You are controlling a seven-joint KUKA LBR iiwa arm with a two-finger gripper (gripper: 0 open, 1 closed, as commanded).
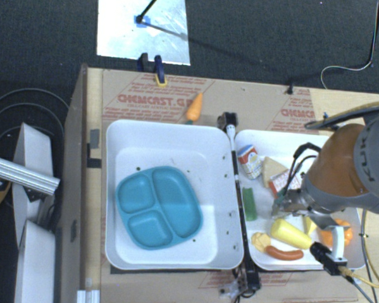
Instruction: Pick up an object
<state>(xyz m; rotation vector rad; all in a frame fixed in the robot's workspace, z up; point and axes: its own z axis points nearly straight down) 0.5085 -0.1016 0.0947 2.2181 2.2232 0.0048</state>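
A: Entry, right white plastic bin (266, 140). Where is the hand (286, 207)?

B: Low over the middle of that bin, at the end of the grey arm with the orange band (340, 171), which comes in from 3 o'clock and bends down steeply. The wrist hides the fingers; I cannot tell whether they are wide, narrow or holding anything.

A: Nearest candidate object?

B: The yellow, rounded plastic corn-like piece (291, 233), just beside the hand at about 5 o'clock. Its long axis runs roughly 10 to 4 o'clock. Nothing is seen lifted.

A: Other pieces?

B: A green flat stick (249, 203) lies at 9 o'clock from the hand, against the bin's left wall, long axis 12 to 6. A red sausage-shaped toy (284, 253) sits at 6 o'clock, lying 9 to 3. A small white and red carton (247, 159) and a tan wedge (273, 168) lie toward 11 o'clock.

A: Judgement on the coming move?

B: Short shift toward 5 o'clock, fingers set across the yellow piece's narrow width. Risk: neighbours crowd it.

A: Left white bin (171, 135)?

B: Holds a blue divided plastic tray (159, 206), well apart from the hand. An orange carrot-shaped toy (194, 107) lies on the cardboard-covered surface (255, 100), 12 o'clock of that bin.
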